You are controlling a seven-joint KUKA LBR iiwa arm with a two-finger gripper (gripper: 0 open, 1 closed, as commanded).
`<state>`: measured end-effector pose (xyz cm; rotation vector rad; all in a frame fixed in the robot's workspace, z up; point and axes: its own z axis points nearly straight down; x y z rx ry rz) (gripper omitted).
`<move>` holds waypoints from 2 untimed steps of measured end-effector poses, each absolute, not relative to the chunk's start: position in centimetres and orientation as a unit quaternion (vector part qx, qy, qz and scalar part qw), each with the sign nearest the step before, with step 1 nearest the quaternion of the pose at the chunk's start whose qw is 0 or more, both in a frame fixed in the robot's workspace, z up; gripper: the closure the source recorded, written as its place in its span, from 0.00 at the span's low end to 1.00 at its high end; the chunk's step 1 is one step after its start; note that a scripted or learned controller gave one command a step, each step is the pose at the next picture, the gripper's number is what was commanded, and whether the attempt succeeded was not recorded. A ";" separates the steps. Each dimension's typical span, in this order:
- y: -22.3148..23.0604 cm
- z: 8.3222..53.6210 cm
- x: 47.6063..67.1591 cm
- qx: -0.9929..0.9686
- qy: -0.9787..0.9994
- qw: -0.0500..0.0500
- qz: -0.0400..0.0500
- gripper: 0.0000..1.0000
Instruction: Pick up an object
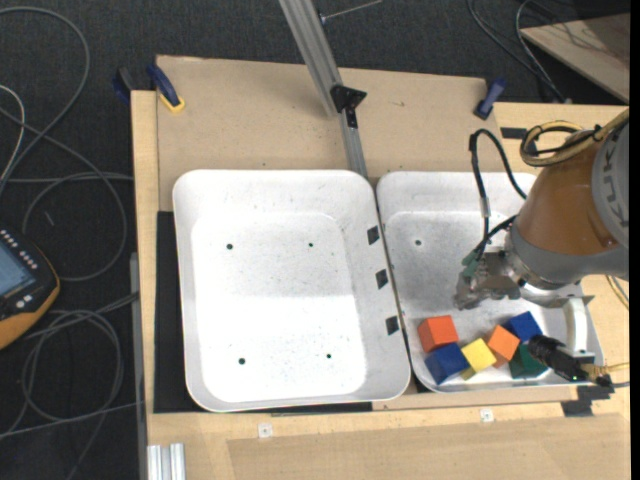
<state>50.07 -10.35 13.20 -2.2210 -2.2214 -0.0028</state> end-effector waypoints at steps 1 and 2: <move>-10.4 17.8 49.5 -0.707 -0.707 -0.002 -0.002 1.00; -10.4 23.2 49.6 -0.706 -0.708 -0.003 -0.002 1.00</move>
